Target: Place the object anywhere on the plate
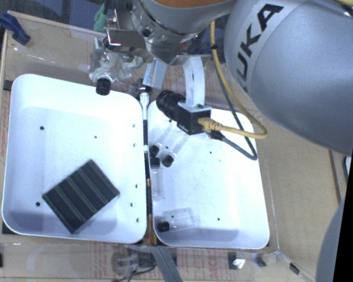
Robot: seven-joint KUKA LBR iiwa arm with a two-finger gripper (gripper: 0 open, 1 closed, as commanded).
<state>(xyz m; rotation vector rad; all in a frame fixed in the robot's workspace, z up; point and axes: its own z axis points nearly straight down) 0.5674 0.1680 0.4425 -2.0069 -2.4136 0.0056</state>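
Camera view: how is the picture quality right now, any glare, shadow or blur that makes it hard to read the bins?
In the camera view, the arm looms large and soft at the top, casting a grey shadow across the back of the right bin; the left bin is brightly and evenly lit, so the dark ribbed plate reads crisply; the clear objects in the right bin are faint against white.

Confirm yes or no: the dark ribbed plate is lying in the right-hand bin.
No. The dark ribbed plate lies flat in the left bin, near its front edge, not in the right bin.
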